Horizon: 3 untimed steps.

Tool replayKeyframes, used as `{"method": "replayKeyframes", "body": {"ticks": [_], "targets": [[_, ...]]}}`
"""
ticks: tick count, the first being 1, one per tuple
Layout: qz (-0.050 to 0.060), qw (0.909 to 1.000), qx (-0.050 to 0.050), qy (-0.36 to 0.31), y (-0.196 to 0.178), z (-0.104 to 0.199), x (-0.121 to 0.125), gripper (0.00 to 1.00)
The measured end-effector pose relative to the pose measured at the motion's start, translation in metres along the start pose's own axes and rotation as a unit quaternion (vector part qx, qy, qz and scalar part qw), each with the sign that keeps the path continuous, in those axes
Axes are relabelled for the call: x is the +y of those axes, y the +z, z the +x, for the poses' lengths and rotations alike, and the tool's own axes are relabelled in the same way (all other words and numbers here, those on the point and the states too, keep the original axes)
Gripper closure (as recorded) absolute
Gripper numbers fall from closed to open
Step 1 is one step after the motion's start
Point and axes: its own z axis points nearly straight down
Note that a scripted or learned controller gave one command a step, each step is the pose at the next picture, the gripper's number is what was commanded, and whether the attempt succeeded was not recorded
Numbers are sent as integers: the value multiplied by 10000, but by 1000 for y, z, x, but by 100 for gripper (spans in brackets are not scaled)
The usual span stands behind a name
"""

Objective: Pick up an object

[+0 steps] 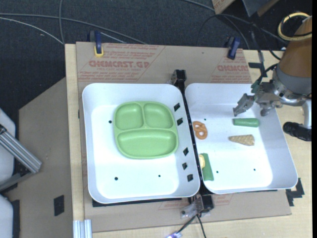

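In the right bin (277,175) lie a green cylinder-like piece (246,123), a tan cone-shaped piece (242,140), an orange pretzel (200,129) and a green and yellow block (206,166) near the left wall. My gripper (254,106) hangs just above the green cylinder piece, at the bin's upper right. Its fingers (242,105) are spread apart, with nothing between them.
The left bin (99,182) holds a green divided plate (145,130). A black divider with clips (184,133) runs between the bins. Blue clamps (98,43) hold the cardboard base at the back. Cables trail behind the bench.
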Motion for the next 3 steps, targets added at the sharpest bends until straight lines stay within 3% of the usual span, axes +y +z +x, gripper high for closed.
{"method": "replayKeyframes", "body": {"ticks": [2,3], "targets": [[20,10000,5,-1,85,0,2,0],[13,10000,4,-2,109,1,2,0]]}}
